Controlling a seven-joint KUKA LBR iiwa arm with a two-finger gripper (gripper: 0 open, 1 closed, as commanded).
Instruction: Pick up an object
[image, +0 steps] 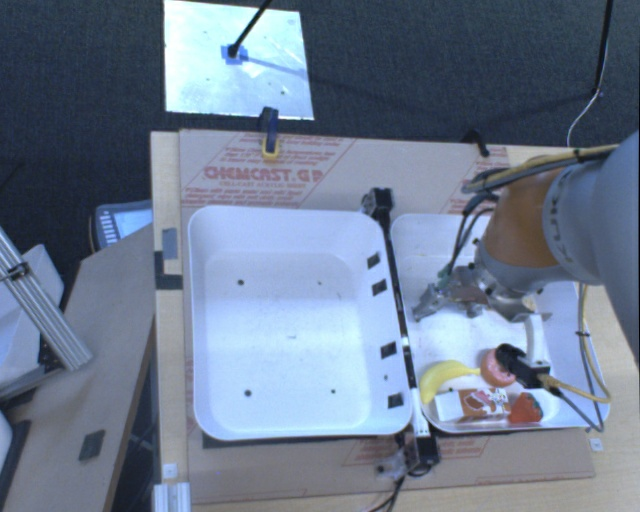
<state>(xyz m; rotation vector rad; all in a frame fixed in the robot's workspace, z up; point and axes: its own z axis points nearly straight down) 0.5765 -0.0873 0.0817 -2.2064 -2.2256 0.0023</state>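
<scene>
While the claw (438, 298) hung over the right bin (428, 248), the approach seemed to be the step in hand.
The banana (446, 378) lay at the bin's near edge, apart from the claw, whose state could not be told; next it likely had to shift over the banana and descend.

My gripper (432, 300) sits over the right bin (428, 240), near its left wall. Nearer the camera from it lie a yellow banana (445, 378), a red round thing (493, 368) and a printed carton (483, 404).
</scene>
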